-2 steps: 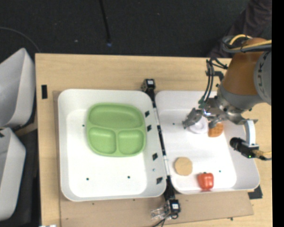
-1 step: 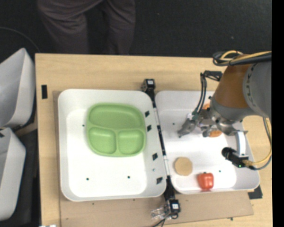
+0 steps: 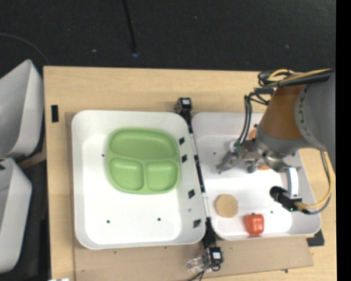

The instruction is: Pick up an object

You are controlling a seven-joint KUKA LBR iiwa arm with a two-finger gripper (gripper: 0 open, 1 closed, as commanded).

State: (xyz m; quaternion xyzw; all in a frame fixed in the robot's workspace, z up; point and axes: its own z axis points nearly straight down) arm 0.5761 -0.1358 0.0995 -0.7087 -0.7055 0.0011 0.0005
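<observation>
Roughly, landmark is the divider point(image 3: 194, 168) between the two bins:
Left bin point(image 3: 93, 227): just left of divider, white, shallow.
Plate point(image 3: 144, 159): green, three compartments, flat in left bin, upper middle, near divider but apart from it.
Right bin point(image 3: 222, 127): just right of divider, white.
Disc point(image 3: 226, 205): tan, round, flat on right bin floor, just right of divider, toward its near end.
Pepper point(image 3: 254, 224): red, small, right of disc and a bit nearer the front rim, apart from disc.
Arm point(image 3: 292, 113): grey with orange band, over right bin, far from divider, reaching in from the right.
Gripper point(image 3: 231, 160): right of divider, about mid-length of it, above disc in the view, fingers point(image 3: 223, 164) pointing toward divider; nothing seen between them; open or closed cannot be told, too blurred.
Cables point(image 3: 307, 204): black and yellow, along right bin's far side from divider.
Bench point(image 3: 128, 86): tan, under both bins.
</observation>
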